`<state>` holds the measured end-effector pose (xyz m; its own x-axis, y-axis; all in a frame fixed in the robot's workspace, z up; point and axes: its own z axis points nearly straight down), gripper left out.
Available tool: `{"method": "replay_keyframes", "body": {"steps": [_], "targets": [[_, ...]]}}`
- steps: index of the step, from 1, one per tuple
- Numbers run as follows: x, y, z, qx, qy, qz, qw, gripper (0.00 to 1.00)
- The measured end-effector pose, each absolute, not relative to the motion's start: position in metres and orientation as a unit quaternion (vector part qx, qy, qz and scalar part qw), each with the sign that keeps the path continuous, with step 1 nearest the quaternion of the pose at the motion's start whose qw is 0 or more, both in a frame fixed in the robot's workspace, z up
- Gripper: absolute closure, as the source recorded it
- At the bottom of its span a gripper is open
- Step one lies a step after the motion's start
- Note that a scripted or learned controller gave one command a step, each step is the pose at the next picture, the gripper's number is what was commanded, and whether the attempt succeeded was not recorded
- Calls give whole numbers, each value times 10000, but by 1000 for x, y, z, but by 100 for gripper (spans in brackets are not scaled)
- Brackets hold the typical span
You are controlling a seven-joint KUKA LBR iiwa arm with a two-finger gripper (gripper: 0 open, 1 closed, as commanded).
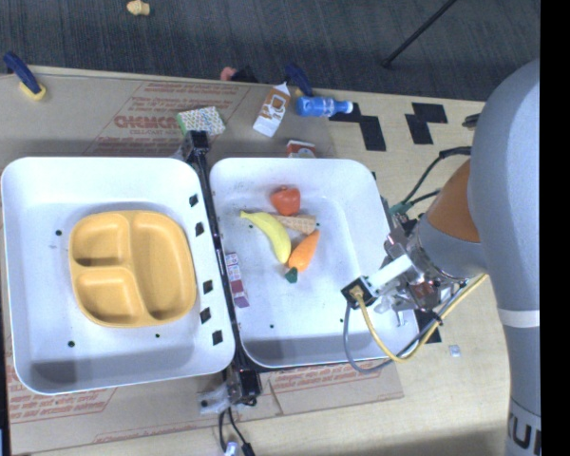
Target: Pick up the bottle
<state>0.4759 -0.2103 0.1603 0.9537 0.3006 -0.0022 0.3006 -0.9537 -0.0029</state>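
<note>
Bottle [323, 107], blue, lies on its side on the table [408, 160] beyond both bins, long axis three-to-nine, toward eleven o'clock from the hand [385, 293]; I cannot tell the hand's state.

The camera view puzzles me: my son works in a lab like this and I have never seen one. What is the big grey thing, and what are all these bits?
You are looking down at a slant from a camera fixed above a bench. The grey shape on the right is a robot arm. Its claw, wrapped in cables, sits at the right edge of the right bin; I cannot tell whether it grips anything. That bin holds toy food: a banana, a carrot and a tomato. The left bin holds a yellow divided plate. The arm's job is to pick up the bottle, the blue one lying on the bench behind the bins.
</note>
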Motion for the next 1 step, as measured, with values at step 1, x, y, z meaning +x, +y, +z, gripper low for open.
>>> {"method": "replay_keyframes", "body": {"steps": [1], "targets": [[476, -211, 165, -9945, -1043, 6, 1, 100]]}}
